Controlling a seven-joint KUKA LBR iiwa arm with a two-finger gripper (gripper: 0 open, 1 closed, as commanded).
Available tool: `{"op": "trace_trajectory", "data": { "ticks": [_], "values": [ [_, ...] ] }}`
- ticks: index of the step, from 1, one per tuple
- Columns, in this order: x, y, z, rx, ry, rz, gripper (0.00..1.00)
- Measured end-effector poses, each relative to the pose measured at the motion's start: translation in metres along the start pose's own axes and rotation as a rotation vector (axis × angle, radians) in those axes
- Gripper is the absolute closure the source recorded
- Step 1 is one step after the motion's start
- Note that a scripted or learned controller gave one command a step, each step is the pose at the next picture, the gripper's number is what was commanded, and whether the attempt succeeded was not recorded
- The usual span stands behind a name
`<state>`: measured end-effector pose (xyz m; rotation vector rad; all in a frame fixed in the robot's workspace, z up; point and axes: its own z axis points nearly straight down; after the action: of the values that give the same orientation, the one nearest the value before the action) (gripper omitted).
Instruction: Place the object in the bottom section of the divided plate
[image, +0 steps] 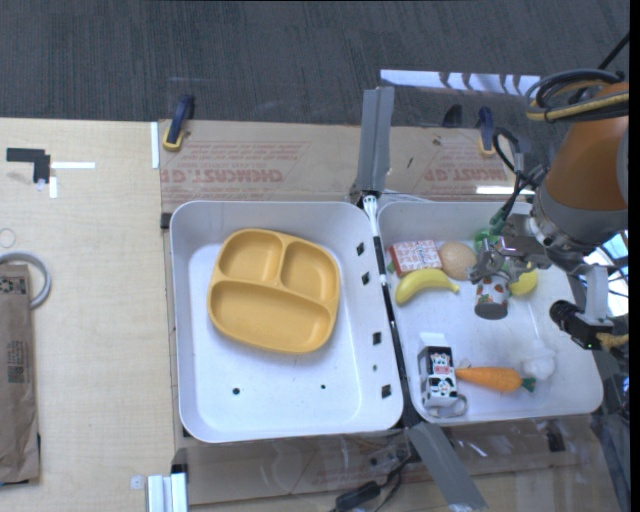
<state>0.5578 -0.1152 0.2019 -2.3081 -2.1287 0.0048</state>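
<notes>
Banana (425, 285) lies w/ its long axis roughly left-right in the right bin (570, 395), beside carrot (490, 378), milk carton (437, 372). Divided plate (272, 290) sits in left bin (270, 410). Pincer (497, 268) hovers right of banana; I can't tell its state.

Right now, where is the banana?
In the camera view, the banana lies in the right bin, near its left wall, just below a red-and-white packet and left of the gripper.

Plate (272, 290): smooth matt yellow plastic. Bins (195, 330): glossy white plastic. Bench (90, 300): pale wood. Backing (260, 160): brown cardboard.
</notes>
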Motion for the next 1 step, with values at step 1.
{"op": "trace_trajectory", "data": {
  "ticks": [1],
  "values": [
    [0.0552, 0.0278, 0.0125, 0.000, -0.001, -0.187, 1.00]
  ]
}}
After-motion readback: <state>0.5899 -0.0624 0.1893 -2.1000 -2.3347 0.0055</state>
